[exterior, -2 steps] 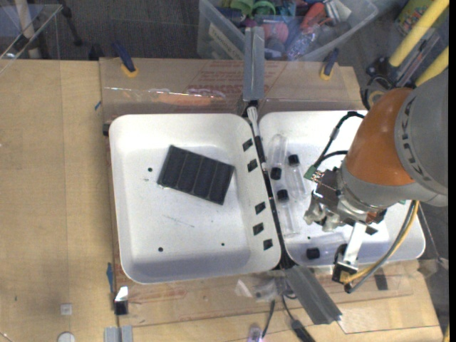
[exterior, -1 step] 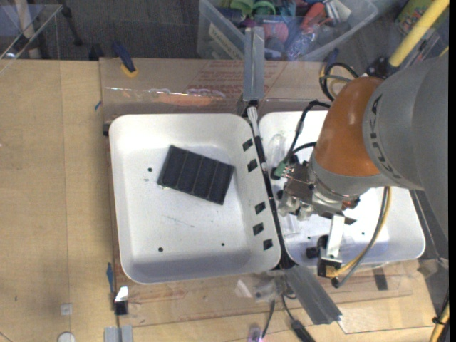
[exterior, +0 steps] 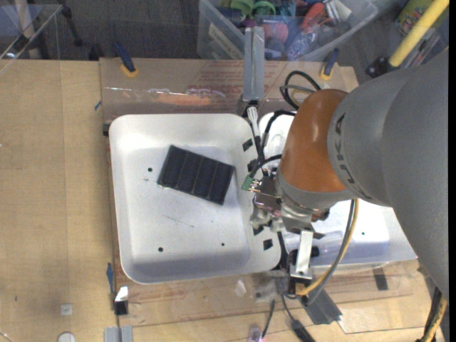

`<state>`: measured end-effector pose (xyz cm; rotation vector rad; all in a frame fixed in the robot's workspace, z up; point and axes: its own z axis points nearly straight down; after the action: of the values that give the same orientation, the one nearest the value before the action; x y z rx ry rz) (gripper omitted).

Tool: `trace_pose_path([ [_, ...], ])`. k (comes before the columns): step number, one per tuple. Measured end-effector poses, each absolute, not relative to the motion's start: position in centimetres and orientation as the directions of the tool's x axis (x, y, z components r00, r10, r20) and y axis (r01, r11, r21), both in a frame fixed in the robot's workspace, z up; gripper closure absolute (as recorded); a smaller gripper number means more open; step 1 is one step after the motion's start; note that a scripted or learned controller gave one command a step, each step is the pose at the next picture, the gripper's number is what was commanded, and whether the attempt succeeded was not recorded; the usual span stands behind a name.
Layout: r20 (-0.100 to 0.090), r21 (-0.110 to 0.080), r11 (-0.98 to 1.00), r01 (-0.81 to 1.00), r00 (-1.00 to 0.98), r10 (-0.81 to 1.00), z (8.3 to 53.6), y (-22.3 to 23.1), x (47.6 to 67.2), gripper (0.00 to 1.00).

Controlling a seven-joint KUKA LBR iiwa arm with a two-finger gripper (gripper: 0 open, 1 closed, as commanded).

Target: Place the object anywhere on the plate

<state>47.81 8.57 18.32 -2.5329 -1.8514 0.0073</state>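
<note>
Tool [exterior: 285, 223] hanging over the dividing rims between the two bins, at the right edge of the left bin [exterior: 135, 137]; grip state impossible to tell, hidden under wrist and cabling. Left of the tool and slightly farther back, dark ribbed rectangular slab [exterior: 196, 174] flat on the left bin's floor, long axis slanting from upper left to lower right. No plate identifiable. Clamps [exterior: 127, 66] on the worktop [exterior: 50, 191] beyond.

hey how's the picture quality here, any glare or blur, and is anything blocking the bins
Camera view: even, soft light; the left bin is bright white and nearly washed out, with faint shadow along its rim. The dark plate is clear but slightly soft. The arm, close to the lens, looks large and blurred, and covers most of the right bin. The hand's fingertips cannot be made out.
</note>
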Motion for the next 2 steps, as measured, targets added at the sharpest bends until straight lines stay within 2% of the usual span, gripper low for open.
trace_pose_path([
  [1,-0.003,-0.002,-0.568,0.823,0.568,0.823,27.9,10.0,49.0,1.0],
  [2,-0.005,-0.002,-0.803,0.596,0.803,0.596,28.5,8.4,47.9,1.0],
])
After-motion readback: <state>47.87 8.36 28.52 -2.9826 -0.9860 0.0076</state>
